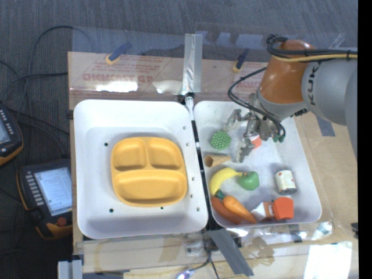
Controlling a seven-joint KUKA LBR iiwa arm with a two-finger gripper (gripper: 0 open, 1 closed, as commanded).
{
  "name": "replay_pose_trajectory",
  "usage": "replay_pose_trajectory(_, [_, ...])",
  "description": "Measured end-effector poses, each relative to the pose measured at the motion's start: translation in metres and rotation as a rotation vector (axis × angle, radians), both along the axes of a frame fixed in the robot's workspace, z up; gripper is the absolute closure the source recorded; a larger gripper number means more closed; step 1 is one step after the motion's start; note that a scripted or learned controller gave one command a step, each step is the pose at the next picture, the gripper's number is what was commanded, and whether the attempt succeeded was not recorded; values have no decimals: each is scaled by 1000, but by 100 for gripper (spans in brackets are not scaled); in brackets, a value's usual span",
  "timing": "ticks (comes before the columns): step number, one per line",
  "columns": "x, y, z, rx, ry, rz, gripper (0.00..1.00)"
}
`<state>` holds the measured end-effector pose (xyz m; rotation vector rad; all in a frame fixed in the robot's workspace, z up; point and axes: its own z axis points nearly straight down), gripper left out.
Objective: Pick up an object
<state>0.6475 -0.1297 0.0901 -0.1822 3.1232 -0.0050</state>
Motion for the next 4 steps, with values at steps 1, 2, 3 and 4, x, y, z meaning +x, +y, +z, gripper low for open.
replay_pose_trajectory(1, [-60,-66,1,-3,1,88,0])
replay_pose_trajectory(2, [-33,-38,0,-5,-1,131,0])
replay_pose_trajectory(3, [-73,-86,1,4,-2,310,0])
replay_pose_trajectory(4, [-114,-83,2,4,-6,389,0])
